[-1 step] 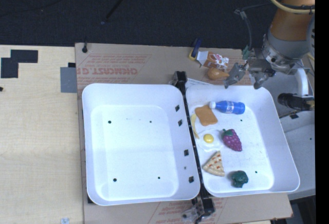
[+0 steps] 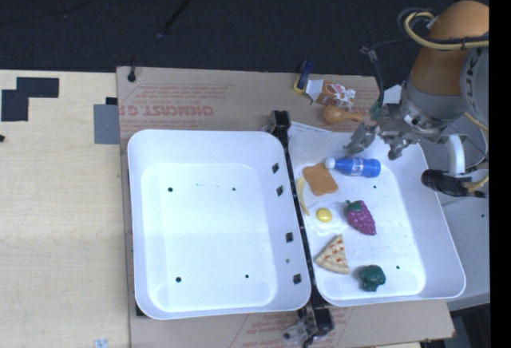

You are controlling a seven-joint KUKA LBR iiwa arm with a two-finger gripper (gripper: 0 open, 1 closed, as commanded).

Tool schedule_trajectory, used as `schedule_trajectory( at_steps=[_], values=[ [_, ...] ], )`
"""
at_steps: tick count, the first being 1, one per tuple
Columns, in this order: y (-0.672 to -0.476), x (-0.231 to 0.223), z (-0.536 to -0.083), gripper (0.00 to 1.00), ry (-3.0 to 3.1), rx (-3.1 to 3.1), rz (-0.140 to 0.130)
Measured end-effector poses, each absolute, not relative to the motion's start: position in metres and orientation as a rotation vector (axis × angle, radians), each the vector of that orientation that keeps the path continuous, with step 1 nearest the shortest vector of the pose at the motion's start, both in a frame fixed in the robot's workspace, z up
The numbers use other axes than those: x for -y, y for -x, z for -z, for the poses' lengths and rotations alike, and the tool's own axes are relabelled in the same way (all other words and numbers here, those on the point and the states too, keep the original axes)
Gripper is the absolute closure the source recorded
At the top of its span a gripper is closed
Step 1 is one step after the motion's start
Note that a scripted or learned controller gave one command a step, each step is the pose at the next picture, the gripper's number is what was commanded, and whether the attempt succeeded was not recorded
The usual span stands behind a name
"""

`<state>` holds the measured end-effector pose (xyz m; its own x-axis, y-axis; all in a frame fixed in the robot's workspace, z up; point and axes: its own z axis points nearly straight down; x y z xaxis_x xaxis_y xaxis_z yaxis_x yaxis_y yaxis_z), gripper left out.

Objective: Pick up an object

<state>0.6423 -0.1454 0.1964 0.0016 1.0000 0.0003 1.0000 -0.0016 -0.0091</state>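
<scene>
The right bin (image 2: 435, 259) holds several toy foods. A blue bottle (image 2: 356, 168) lies on its side near the bin's far edge. Beside it sit a toast slice (image 2: 319, 179) and a thin yellow strip (image 2: 303, 196). Nearer the front lie a fried egg (image 2: 323, 215), purple grapes (image 2: 360, 217), a pizza slice (image 2: 333, 255) and green broccoli (image 2: 370, 277). My gripper (image 2: 378, 144) hangs just above and behind the bottle, toward its right end. Its fingers are spread open with nothing between them.
The left bin (image 2: 140, 179) lies beside the right one, with a black clip strip (image 2: 289, 203) along the shared edge. Behind the right bin on the cardboard lie a snack packet (image 2: 335, 92), an orange toy (image 2: 342, 114) and a small blue and yellow item (image 2: 303, 77).
</scene>
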Motion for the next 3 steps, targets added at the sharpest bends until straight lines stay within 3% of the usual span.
schedule_trajectory(
  at_steps=[1,2,3],
  values=[
    [-0.606,0.091,-0.083,0.0,2.216,2.22,-0.005],
    [-0.645,0.148,-0.088,0.0,2.224,2.222,-0.001],
    [-0.643,0.147,-0.098,1.0,2.223,2.216,-0.003]
  ],
)
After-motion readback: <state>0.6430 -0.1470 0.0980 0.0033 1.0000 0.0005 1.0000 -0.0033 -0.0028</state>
